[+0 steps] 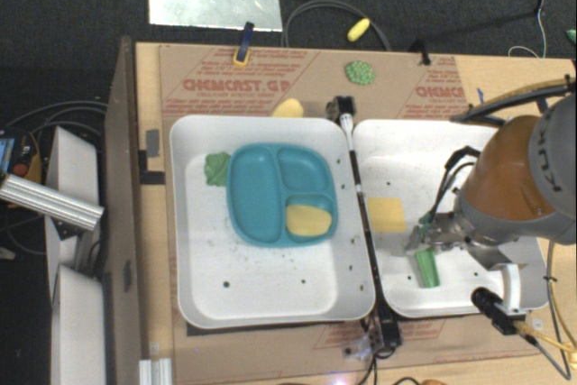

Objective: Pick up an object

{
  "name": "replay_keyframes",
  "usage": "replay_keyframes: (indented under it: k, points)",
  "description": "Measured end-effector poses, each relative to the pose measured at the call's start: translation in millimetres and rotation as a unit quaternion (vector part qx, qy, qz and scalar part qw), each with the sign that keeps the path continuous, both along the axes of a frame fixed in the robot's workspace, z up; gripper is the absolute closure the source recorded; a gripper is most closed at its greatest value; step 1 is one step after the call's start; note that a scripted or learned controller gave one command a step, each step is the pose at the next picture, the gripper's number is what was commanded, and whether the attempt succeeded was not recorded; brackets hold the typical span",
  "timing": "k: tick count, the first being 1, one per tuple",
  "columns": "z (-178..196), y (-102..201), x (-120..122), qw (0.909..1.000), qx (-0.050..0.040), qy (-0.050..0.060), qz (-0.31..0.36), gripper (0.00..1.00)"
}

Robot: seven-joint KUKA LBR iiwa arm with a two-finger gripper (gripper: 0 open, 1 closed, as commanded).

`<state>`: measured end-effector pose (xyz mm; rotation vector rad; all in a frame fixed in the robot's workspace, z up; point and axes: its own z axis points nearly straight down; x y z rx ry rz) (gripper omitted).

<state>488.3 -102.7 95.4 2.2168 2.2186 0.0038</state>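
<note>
Reaching into right bin [397,149]: gripper [427,241], finger spread impossible to tell
Green object [426,269]: near bin's front edge, beneath gripper
Bench [270,81]: cardboard-lined
Floor [63,4]: dark carpet

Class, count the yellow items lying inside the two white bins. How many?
2. A yellow piece lies in the blue tray's lower right compartment, left bin; a yellow block lies in the right bin. The arm may hide others.

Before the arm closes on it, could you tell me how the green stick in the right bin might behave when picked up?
The green stick looks small and slim, so probably light. It seems straight, likely stiff. If rounded, it may roll on the smooth bin floor when the gripper nudges it.
</note>
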Motion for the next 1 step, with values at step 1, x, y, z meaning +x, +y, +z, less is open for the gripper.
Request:
replay_keyframes:
  k: [1]
  points:
    - [94.3,73.3,28.2,1.0,0.0019,-0.003,0.006,1.0]
